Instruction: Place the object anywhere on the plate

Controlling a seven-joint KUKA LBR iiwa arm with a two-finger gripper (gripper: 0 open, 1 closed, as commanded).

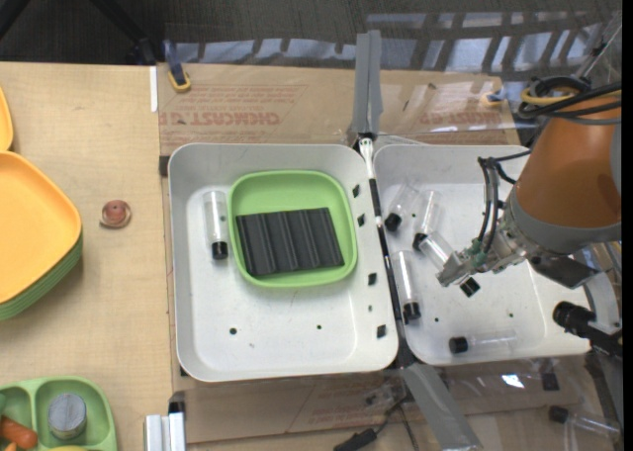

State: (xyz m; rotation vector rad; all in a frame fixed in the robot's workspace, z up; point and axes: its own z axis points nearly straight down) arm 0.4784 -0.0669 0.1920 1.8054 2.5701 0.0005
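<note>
A green square plate (290, 182) lies in the left bin (277, 345); a black ribbed slab (292, 241) rests on it. A clear tube with a black cap (215, 225) lies just left of the plate. In the right bin (514, 325) several more clear black-capped tubes are scattered, among them one (427, 212) near the top, one (406, 286) by the left wall and one (480, 342) at the front. My gripper (461, 276) is low over the middle of the right bin, close to a tube (432, 244). No object is clearly seen in it.
A metal divider (368, 93) runs between the bins at the back. Orange plates (35, 231) and a small red knob (117, 212) sit on the wooden table at left. A green compartment tray (49, 414) is at the bottom left.
</note>
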